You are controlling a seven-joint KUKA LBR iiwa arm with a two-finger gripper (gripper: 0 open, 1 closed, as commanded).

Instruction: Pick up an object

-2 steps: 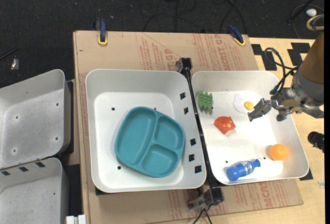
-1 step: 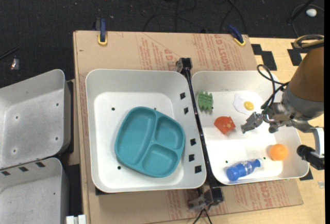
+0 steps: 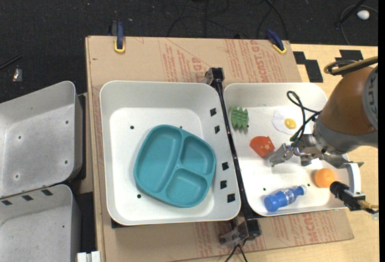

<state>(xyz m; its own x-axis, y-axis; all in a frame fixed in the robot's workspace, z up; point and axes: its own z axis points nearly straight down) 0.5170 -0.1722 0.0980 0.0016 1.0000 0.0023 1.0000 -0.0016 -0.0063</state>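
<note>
The gripper (image 3: 283,155) hangs low over the right bin (image 3: 313,93), its fingers slightly parted with nothing between them, its tips just beside the red object (image 3: 261,146). Around it in that bin lie a green toy (image 3: 240,118), a fried-egg toy (image 3: 285,122), an orange ball (image 3: 324,177) and a blue bottle (image 3: 283,197) on its side. The left bin (image 3: 120,104) holds a teal divided plate (image 3: 174,165).

This looks like a robotics lab. A cardboard sheet (image 3: 180,53) is clamped onto the worktop with blue-and-yellow clamps (image 3: 119,38), two white bins (image 3: 114,95) sit side by side, loose black cables (image 3: 264,8) trail across a dark speckled floor (image 3: 54,2), and a grey-and-orange robot arm (image 3: 352,110) reaches in.
</note>
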